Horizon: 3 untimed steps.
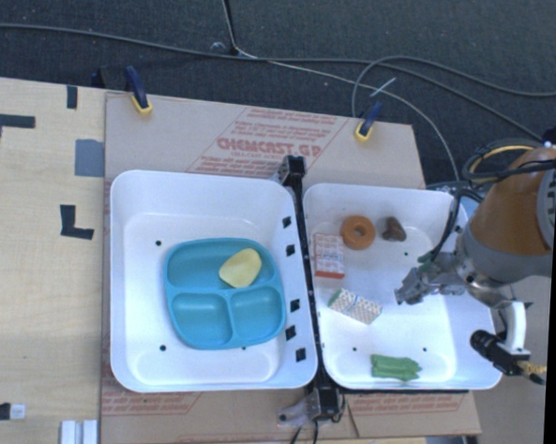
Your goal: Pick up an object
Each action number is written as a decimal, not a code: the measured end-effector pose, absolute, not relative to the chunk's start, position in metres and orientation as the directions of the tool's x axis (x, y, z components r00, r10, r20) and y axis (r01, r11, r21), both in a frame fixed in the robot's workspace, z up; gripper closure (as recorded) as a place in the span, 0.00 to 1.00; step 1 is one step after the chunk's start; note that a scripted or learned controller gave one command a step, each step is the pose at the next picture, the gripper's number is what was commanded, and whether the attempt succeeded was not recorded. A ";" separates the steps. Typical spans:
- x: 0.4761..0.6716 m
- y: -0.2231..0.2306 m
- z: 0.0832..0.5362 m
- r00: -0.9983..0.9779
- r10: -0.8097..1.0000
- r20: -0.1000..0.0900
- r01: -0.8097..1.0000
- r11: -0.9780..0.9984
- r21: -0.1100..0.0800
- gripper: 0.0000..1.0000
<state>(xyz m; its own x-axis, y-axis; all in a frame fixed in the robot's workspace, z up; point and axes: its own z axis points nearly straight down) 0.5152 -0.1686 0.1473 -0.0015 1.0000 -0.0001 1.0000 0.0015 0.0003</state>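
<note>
1. Worktop (30, 276): pale wood, black tape marks; cardboard sheet (264, 140) clamped beneath two white bins.
2. Dark carpet (103, 18) at 12 o'clock, cables (297, 65) trailing.
3. Gripper (413, 288) over right bin (438, 367); finger state: cannot tell.
4. Doughnut (357, 232) at gripper's 10 o'clock.

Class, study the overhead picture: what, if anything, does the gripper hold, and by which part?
Nothing is held. The gripper hovers in the right bin with no object between its fingers; the patterned packet lies apart to its left.
</note>
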 end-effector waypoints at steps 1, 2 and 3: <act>0.520 -0.171 0.190 -0.001 1.000 -0.001 1.000 0.001 0.003 1.00; 0.530 -0.176 0.244 -0.001 1.000 -0.002 1.000 0.001 0.003 1.00; 0.524 -0.120 0.231 -0.005 1.000 0.001 1.000 0.005 -0.003 1.00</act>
<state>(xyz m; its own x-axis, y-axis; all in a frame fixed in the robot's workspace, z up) 0.5243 -0.1198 0.2312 -0.0051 1.0000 0.0011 1.0000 0.0051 -0.0026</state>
